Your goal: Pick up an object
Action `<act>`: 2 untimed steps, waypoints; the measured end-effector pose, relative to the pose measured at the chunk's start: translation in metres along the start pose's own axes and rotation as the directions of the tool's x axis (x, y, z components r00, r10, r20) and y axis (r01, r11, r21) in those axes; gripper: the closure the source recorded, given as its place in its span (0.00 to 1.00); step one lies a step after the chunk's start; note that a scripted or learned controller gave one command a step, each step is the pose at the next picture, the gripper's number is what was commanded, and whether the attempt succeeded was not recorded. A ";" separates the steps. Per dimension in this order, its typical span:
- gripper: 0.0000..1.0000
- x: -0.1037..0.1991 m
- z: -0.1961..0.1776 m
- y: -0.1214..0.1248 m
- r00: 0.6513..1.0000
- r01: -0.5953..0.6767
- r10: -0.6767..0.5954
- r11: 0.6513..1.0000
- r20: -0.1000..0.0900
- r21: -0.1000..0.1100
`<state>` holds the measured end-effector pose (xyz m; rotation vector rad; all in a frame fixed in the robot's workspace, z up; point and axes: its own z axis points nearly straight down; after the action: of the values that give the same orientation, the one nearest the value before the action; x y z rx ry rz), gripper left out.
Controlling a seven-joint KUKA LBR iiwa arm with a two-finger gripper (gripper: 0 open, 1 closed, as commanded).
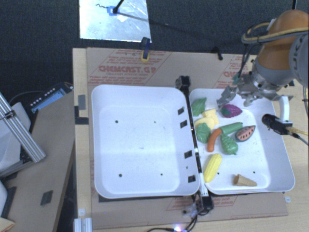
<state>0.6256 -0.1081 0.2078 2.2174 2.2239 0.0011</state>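
Note:
The right bin holds several toy foods: a purple eggplant, a green leafy piece, a yellow chunk, a green pepper, an orange carrot, a green cucumber, a watermelon slice, a corn cob and a tan wedge. My gripper hangs over the bin's far side, just above the eggplant. Its fingers are spread open and nothing sits between them.
The left bin lies beside the right one, joined by a black clipped divider. A black fitting juts out on the arm's side of the right bin. Cardboard lies under both bins.

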 end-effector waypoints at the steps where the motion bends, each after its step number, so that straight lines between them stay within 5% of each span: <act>1: 0.00 -0.006 0.102 0.036 1.000 -0.002 0.002 1.000 0.000 -0.001; 2: 0.00 0.079 0.017 0.026 1.000 0.010 -0.010 1.000 -0.003 -0.009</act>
<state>0.6518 -0.0287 0.1910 2.2036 2.2321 0.0145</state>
